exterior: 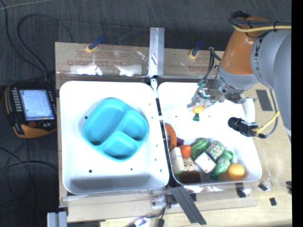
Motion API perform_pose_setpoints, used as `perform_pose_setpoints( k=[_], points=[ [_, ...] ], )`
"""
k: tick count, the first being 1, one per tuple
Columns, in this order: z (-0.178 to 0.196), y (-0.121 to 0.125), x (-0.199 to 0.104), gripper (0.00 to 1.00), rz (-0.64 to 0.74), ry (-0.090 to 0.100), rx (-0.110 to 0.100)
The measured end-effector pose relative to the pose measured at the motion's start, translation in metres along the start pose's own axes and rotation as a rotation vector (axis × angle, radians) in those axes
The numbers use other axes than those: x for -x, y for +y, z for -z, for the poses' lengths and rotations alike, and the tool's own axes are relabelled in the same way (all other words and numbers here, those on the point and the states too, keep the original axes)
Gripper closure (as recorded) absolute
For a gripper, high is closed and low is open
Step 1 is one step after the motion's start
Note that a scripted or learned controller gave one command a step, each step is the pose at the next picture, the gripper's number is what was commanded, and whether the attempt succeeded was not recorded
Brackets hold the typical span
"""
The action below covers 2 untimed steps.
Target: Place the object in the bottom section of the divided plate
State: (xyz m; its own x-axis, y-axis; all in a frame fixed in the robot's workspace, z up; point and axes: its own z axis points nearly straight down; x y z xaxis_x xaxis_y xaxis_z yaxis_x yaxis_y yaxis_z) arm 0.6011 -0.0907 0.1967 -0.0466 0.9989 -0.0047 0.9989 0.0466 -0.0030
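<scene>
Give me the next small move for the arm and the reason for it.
Probably carry the gripper left across the divider toward the blue three-section plastic plate in the left white bin. A small yellow and green object appears to sit at the fingertips above the right white bin's floor, though the grasp is hard to confirm. The plate lies well to the left, its sections bare.

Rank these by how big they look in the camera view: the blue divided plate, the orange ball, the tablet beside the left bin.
1. Plate, clearly largest.
2. Tablet.
3. Ball, far the smallest.
</scene>
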Motion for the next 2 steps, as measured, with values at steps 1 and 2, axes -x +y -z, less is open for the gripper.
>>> perform_pose_setpoints(
  k=[1,2],
  points=[
    [0.0001,0.0001,0.0001,0.0,0.0,0.0,0.0],
    [0.0086,0.0001,-0.0002,1.0,0.001,-0.002,-0.002]
  ],
)
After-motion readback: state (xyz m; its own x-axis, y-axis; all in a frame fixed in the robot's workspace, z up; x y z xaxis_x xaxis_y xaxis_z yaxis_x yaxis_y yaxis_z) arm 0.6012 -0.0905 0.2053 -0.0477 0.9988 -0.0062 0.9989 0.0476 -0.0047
